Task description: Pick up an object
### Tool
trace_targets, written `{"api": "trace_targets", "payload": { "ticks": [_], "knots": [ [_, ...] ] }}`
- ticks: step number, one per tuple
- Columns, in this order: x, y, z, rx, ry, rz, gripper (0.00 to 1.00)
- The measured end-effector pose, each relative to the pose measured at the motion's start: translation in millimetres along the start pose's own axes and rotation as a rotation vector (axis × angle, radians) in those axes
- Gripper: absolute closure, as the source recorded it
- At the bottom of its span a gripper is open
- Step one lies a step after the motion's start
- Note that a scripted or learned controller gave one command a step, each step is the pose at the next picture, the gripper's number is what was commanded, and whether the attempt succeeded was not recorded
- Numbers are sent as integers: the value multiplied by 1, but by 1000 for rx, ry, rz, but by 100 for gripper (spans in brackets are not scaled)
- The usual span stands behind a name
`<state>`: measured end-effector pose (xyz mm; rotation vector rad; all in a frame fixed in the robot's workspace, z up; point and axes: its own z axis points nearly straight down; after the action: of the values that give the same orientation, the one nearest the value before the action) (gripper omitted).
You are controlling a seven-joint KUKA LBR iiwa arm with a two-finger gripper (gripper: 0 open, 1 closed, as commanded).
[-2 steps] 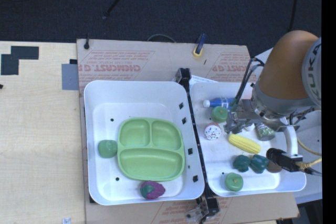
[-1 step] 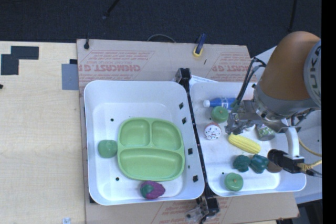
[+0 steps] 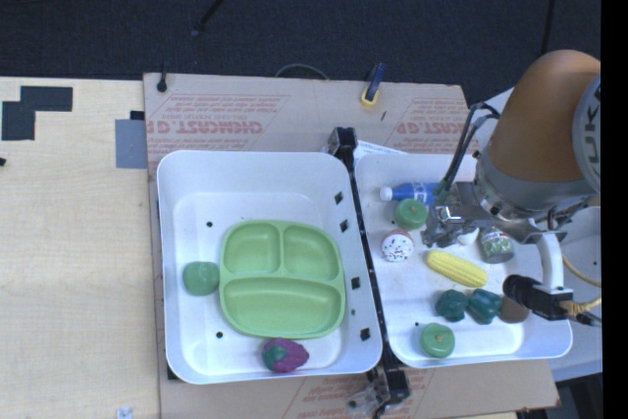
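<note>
My gripper (image 3: 444,227) hangs low over the right bin (image 3: 549,344), near its far middle. Just left of it lie a small bottle with a blue cap (image 3: 404,193) and a green round piece (image 3: 411,212). A white dotted ball (image 3: 396,248) sits to its lower left, and a yellow corn cob (image 3: 457,268) lies just below it. A small jar with green contents (image 3: 497,247) rests to its right, partly under the wrist. I see nothing between the fingers.
Nearer the front of the right bin are two teal pieces (image 3: 467,305), a brown piece (image 3: 512,310) and a green apple (image 3: 437,340). The left bin (image 3: 186,182) holds a green divided plate (image 3: 282,278), a green ball (image 3: 200,278) and a purple and green piece (image 3: 284,354).
</note>
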<state>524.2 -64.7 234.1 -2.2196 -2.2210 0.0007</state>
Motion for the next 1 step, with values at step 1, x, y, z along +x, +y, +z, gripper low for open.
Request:
{"api": "trace_targets", "payload": {
  "ticks": [1],
  "knots": [
    [-3,7,-3,1,0,1,100]
  ]
}}
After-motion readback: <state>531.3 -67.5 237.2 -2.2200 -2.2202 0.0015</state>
